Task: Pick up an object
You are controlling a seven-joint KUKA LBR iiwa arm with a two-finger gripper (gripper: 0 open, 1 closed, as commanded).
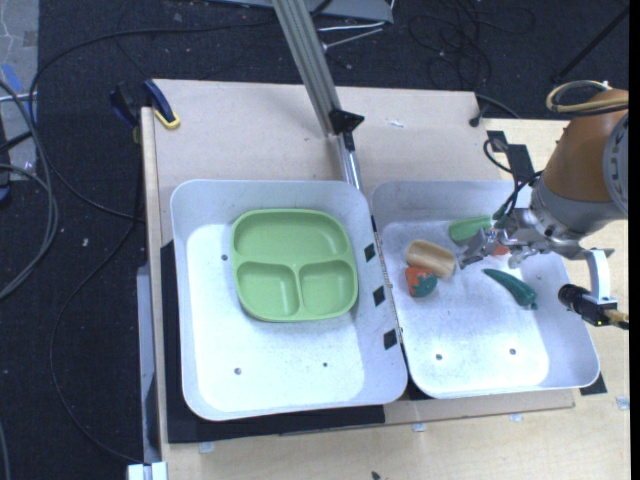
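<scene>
The right bin [560, 368] holds several small objects. A tan bread-like piece [432, 256] lies at its left middle, and a red and teal piece [420, 282] touches the tan piece's lower side. A light green piece [468, 230] sits near the bin's back. A dark teal pepper-like piece [512, 287] lies to the right of centre. My gripper [488, 249] reaches in from the right, low over the bin, between the green piece and the teal piece, just right of the tan piece. Nothing can be seen held in it.
The left bin [210, 368] holds a green divided plate [296, 265]. A slanted metal pole [310, 53] rises behind the bins. Cables lie on the dark floor around the bench. The arm's orange band [585, 158] is at the right edge.
</scene>
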